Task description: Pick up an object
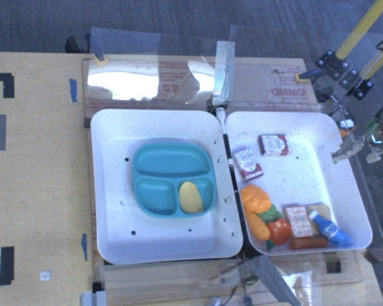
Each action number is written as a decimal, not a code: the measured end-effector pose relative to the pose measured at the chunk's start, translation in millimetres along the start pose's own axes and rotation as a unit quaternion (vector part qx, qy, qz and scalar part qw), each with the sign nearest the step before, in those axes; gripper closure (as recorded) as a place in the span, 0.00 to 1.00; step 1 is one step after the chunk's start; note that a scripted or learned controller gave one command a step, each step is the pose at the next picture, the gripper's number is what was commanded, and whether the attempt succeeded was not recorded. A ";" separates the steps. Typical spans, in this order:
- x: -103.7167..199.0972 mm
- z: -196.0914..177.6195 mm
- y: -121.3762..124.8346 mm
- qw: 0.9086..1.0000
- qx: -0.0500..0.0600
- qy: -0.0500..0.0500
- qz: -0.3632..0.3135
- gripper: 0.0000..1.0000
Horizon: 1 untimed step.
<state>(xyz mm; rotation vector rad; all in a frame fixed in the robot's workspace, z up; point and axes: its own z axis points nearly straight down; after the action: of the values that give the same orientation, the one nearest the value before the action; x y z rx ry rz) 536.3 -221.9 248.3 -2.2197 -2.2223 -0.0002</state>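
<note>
While the gripper [356, 146] sits at the right bin's [306, 123] right rim, whether it is spread or pressed together I cannot tell, and nothing is seen in it; candidate things crowd the bin's near corner: orange pepper [255, 199], carrot [258, 225], tomato [279, 231], a small carton [297, 220], blue bottle [329, 229], sausage [308, 242], all touching or just beside; risk: a descent there nudges neighbours or catches two; two cartons [273, 145] [247, 164] lie flat and apart, easier but low-profile, may slip; the lemon [191, 197] rests in the blue tray [172, 164], left bin [108, 190], far reach.
</note>
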 end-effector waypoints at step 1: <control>81.0 103.7 -0.2 0.992 0.001 0.001 -0.129 0.00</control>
<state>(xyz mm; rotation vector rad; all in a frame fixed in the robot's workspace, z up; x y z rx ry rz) 536.0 -140.9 144.7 -1.9138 -2.4869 0.0005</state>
